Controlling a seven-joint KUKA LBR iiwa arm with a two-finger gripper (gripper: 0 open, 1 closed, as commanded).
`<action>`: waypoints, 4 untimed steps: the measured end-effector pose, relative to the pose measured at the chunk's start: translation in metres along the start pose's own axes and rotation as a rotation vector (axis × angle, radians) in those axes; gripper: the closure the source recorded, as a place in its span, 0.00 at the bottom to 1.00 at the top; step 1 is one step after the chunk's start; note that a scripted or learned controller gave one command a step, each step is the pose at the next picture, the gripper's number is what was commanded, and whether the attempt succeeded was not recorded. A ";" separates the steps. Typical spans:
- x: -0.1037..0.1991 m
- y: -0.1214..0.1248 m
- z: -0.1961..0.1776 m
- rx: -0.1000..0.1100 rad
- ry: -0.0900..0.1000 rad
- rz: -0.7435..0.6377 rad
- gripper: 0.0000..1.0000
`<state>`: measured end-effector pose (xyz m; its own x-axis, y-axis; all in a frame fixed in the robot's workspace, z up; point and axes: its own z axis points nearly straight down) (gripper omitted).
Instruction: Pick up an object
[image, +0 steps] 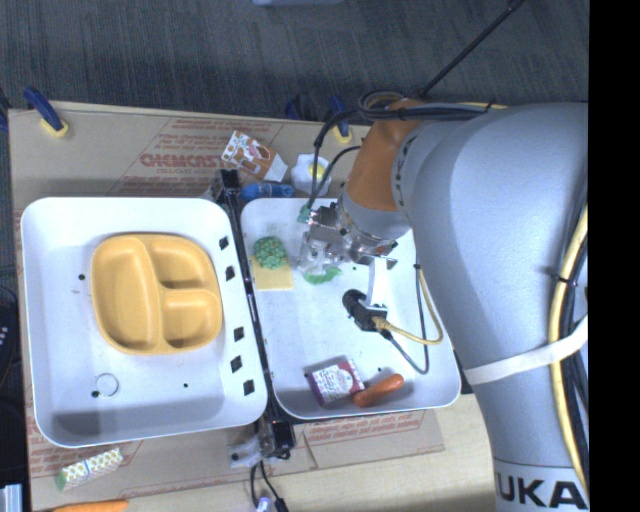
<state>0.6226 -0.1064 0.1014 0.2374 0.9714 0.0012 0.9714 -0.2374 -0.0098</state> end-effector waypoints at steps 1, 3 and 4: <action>0.000 0.000 0.000 0.001 0.000 -0.001 0.00; -0.013 0.038 0.009 -0.008 -0.002 -0.097 0.00; -0.020 0.039 0.009 -0.007 0.000 0.320 0.00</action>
